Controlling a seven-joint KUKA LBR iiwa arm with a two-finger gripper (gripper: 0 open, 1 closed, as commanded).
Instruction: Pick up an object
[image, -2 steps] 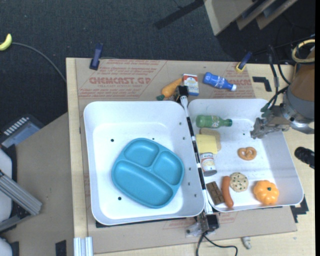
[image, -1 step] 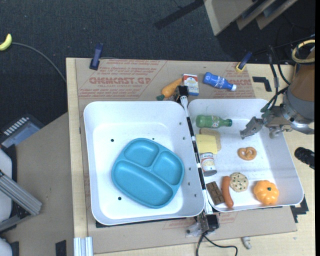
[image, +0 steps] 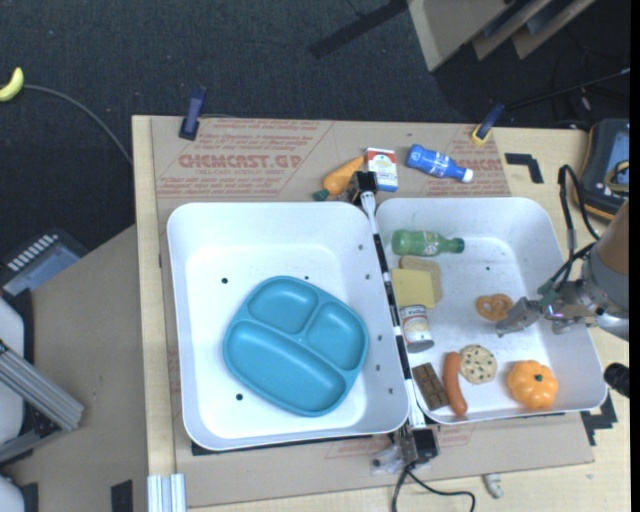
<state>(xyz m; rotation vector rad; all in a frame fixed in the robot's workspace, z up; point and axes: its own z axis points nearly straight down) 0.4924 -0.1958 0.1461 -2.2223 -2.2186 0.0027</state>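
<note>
I'm seeing the gripper (image: 522, 318) sitting low in the right bin (image: 520, 215), just beside the pretzel (image: 493, 306); can't tell its state. Pumpkin (image: 531, 384) and cookie (image: 478, 364) are lying nearby. Blue tray (image: 294, 344) is occupying the left bin (image: 200, 260).

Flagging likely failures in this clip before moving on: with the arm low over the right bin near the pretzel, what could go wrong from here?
1. The tool sits right beside the pretzel, a small flat piece; closing could nudge it away rather than catch it.
2. The cookie, the hot dog and the orange pumpkin lie close together just below; a sweep could scatter them.
3. The right bin wall is close to the wrist, so a collision seems possible.
</note>
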